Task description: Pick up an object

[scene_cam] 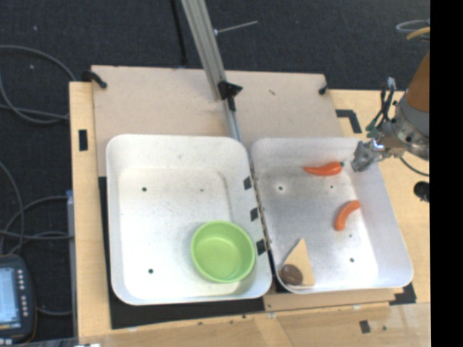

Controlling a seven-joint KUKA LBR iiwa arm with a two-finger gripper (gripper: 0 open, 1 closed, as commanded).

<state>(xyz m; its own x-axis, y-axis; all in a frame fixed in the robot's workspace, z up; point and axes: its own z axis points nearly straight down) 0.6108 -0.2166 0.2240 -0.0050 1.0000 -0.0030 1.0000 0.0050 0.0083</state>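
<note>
Tool [364,155] poised at right bin's [376,266] far-right rim, just beside red pepper [323,168], presumably lining up a grasp; opening indeterminable.

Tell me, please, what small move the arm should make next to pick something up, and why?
Probably a short shift toward the bin's middle and down: the gripper sits at the right white bin's upper right edge, just beside the slim orange-red pepper-shaped toy, with nothing seen between its fingers. That toy is the nearest object.
</note>
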